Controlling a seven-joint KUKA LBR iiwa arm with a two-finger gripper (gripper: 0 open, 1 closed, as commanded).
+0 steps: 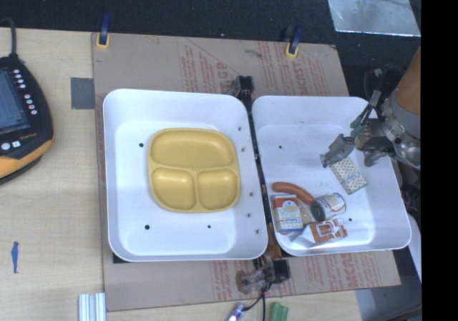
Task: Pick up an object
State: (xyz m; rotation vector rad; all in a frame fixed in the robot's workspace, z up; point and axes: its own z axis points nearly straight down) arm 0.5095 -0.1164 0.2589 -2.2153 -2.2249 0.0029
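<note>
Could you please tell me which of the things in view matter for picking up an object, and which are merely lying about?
Belonging to the job:
gripper
patterned packet
hot dog
small can
red-labelled box
right bin

Lying about:
yellow divided tray in the left bin
teach pendant
blue clamps

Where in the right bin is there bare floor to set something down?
In the right bin, the upper-left floor is bare, bordered by the divider and the gripper. The lower edge is crowded: sausage, red carton, can, small packet. The patterned packet lies beside the gripper.
</note>
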